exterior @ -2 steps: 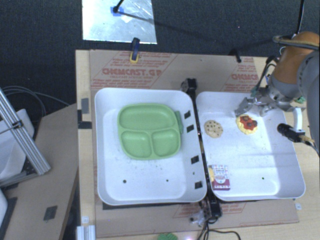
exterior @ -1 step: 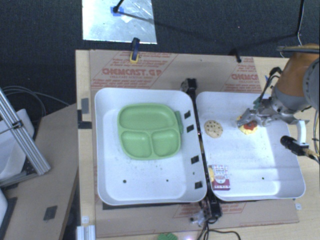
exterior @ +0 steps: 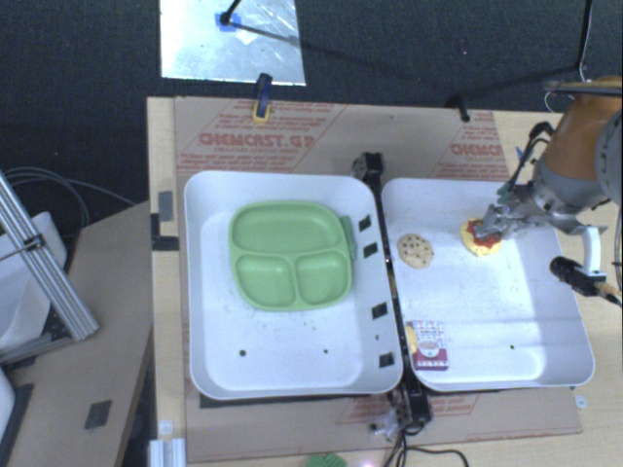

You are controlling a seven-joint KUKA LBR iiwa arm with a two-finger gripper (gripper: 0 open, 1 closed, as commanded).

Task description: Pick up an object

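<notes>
The gripper (exterior: 494, 224) sits low on a red-and-yellow toy (exterior: 481, 240) in the right bin (exterior: 545, 358); finger state cannot be told.

green divided tray (exterior: 290, 255) in left bin (exterior: 209, 358) | foil-like sheet (exterior: 232, 27) beyond bench | yellow clamp (exterior: 262, 100)

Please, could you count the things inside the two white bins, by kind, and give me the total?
Green tray, in the left bin: 1
Cookie, in the right bin: 1
Small red and white box, in the right bin: 1
Yellow and red item, under the gripper, too small to name: 1
Total: 4
</notes>
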